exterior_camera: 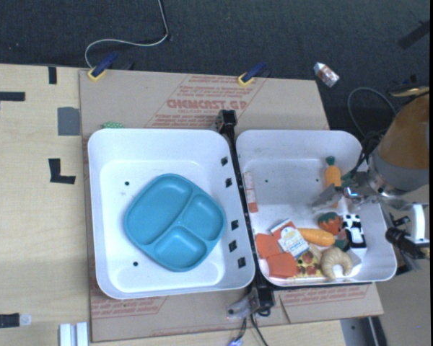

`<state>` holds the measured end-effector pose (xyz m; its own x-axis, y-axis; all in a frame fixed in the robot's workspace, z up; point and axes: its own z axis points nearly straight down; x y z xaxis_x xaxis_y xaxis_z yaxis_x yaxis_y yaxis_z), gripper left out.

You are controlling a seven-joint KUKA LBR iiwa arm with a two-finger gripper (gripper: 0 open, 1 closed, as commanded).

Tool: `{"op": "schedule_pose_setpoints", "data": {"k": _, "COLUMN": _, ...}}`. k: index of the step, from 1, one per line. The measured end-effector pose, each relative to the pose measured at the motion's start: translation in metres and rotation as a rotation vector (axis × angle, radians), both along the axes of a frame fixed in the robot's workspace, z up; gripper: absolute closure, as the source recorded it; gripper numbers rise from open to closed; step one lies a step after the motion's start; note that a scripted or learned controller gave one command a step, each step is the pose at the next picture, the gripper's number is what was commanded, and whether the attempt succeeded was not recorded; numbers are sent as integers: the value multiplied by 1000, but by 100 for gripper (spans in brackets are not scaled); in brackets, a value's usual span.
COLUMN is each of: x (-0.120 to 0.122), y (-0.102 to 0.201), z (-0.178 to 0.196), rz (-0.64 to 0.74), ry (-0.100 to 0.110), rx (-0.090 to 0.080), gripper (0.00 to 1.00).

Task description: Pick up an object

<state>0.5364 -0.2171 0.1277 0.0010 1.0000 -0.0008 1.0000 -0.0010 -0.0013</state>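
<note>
1. My arm (408, 146) enters from 3 o'clock, its orange band above the grey wrist, angled down over the right bin (289, 146).
2. My gripper (340, 197) sits low inside that bin near its 3 o'clock wall; I cannot tell how it is set.
3. A small carrot piece (333, 173) lies just at 12 o'clock of the gripper.
4. The toy pile (307, 247) fills the bin's 5 o'clock corner: an orange carrot (317, 236), red-orange pieces, a beige item (336, 260).
5. The left bin (105, 193) holds a blue divided plate (175, 222).
</note>
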Motion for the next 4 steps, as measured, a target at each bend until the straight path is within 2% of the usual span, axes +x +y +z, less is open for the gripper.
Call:
{"op": "schedule_pose_setpoints", "data": {"k": 1, "x": -37, "y": 7, "z": -35, "rz": 5, "ry": -34, "rx": -14, "gripper": 0}}
{"op": "schedule_pose_setpoints", "data": {"k": 2, "x": -39, "y": 8, "z": -27, "rz": 4, "ry": -26, "rx": -10, "gripper": 100}}
{"op": "schedule_pose_setpoints", "data": {"k": 3, "x": -14, "y": 104, "z": -41, "rz": 4, "ry": -9, "rx": 2, "gripper": 100}}
{"op": "schedule_pose_setpoints", "data": {"k": 4, "x": -34, "y": 96, "z": 92, "rz": 1, "ry": -3, "rx": -1, "gripper": 100}}
